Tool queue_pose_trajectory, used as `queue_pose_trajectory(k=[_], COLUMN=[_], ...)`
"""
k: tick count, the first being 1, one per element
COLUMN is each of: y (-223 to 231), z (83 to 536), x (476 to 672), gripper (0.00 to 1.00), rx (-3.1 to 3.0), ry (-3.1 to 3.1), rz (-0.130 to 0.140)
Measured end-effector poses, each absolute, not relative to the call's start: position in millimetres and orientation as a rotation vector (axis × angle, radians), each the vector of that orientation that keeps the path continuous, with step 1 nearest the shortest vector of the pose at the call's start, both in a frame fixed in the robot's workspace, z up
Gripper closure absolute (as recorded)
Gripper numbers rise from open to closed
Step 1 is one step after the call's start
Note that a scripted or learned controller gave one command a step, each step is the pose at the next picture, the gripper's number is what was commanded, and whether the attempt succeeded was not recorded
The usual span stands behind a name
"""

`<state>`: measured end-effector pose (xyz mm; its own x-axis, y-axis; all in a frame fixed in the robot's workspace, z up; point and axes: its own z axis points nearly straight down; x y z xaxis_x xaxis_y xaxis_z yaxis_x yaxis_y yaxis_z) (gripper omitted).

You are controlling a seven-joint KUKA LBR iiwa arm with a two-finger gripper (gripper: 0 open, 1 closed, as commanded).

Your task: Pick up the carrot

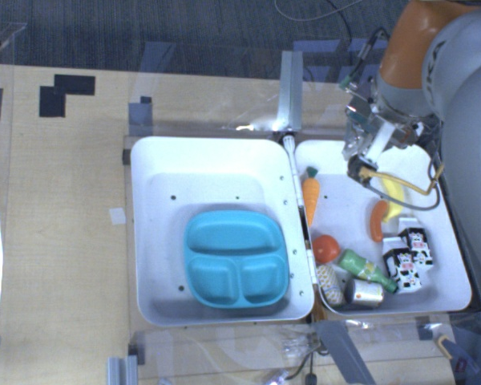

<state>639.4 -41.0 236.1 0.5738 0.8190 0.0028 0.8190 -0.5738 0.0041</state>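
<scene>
The carrot (311, 194), orange with a small green top, lies along the left wall of the right bin (458, 291), its tip pointing toward the front. My gripper (357, 144) hangs over the back of that bin, to the right of the carrot and a little behind it, apart from it. The view shows nothing held in it.
The right bin also holds a red tomato (325, 248), a green bottle (365, 267), a metal can (366, 293), a yellow banana (394, 190), an orange piece (377, 220) and black-and-white blocks (409, 260). In the left bin (152, 295) lies a blue divided plate (236, 257).
</scene>
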Motion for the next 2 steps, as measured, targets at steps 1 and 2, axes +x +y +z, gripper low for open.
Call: queue_pose_trajectory(k=[1, 2], y=[-92.0, -123.7], z=[307.2, 336.0], x=[567.6, 501.1], gripper=[1.0, 1.0], rx=[2.733, 2.799], ry=[1.544, 1.421], rz=[0.007, 0.006])
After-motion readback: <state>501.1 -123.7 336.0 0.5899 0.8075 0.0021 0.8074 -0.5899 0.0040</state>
